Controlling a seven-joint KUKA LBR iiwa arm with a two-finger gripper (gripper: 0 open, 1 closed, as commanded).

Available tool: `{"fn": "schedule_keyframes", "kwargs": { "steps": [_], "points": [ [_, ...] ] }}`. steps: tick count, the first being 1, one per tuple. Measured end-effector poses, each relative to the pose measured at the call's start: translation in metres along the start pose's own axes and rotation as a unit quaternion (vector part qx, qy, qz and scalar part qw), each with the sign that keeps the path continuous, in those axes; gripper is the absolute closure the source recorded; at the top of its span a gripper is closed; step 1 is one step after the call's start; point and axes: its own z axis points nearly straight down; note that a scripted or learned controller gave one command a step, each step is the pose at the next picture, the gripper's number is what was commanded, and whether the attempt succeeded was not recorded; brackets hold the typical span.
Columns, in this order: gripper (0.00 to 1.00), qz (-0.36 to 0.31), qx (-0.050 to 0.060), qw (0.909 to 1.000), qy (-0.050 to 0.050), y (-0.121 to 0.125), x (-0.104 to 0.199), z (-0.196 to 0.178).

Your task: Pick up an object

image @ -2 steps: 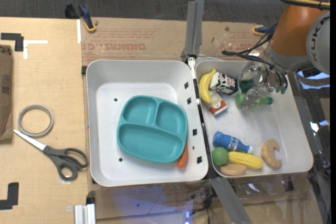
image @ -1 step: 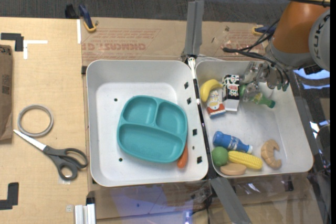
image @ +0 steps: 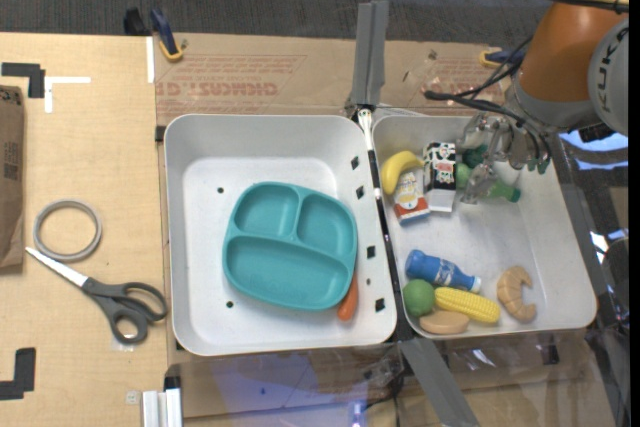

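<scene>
My gripper [image: 487, 173] hangs low over the back of the right bin [image: 570, 245], under the arm's orange band [image: 560, 50]. It sits right above a green object [image: 507, 193], which it partly hides. Just to its left stand a black-and-white cow-patterned carton [image: 439, 164], a small red-and-white carton [image: 411, 199] and a yellow banana [image: 396, 168]. At the bin's front lie a blue bottle [image: 441, 270], a green lime [image: 419, 295], a corn cob [image: 467, 304], a tan oval piece [image: 443, 323] and a croissant [image: 517, 292].
The left bin [image: 190, 215] bears a teal divided plate [image: 290, 246] with an orange carrot [image: 348, 300] at its right edge. Scissors [image: 105, 293] and a tape ring [image: 67, 228] lie on the bench to the left. Cables run beside the arm.
</scene>
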Motion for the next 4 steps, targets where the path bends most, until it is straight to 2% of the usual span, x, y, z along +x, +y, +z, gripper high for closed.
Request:
{"fn": "schedule_keyframes", "kwargs": {
  "steps": [1,2,3,4],
  "points": [
    [0.0,0.043,0.001,0.9991,0.003,0.031,0.015,0.011],
    [0.0,0.085,0.001,0.9964,-0.001,0.057,0.029,0.008],
    [0.0,0.159,0.003,0.9873,0.0,0.059,0.038,0.009],
    [0.0,0.093,0.0,0.9957,0.004,-0.015,0.066,0.011]
  ]
}}
